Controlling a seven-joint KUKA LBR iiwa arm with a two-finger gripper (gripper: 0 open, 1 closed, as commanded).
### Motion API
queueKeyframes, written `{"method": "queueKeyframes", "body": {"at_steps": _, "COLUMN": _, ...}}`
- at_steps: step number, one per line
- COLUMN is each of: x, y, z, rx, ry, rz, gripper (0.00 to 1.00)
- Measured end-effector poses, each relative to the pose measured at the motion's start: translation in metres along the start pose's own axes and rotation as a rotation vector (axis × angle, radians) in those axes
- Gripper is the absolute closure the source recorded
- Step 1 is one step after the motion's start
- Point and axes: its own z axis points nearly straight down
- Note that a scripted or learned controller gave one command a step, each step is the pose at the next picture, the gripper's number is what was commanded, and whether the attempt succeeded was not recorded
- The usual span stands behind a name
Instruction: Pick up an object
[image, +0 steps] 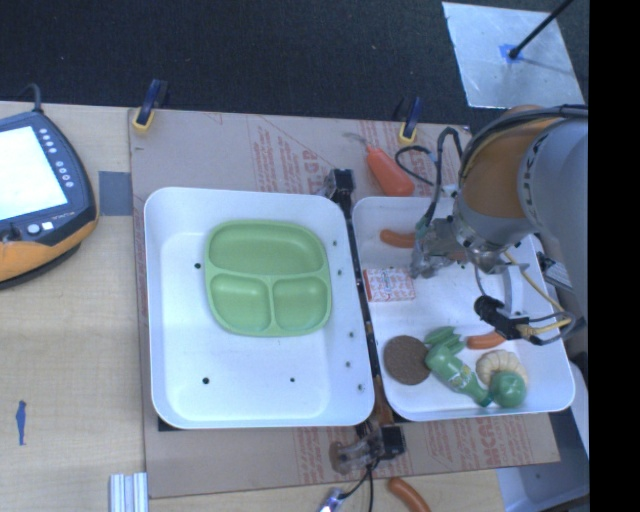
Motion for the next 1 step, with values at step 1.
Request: {"method": "queueKeyframes", "body": {"at_steps": 1, "x": -0.0558, "y": -0.0331, "z": -0.0900, "rx": -0.002, "ry": 0.000, "rz": 0.001, "gripper": 0.00}}
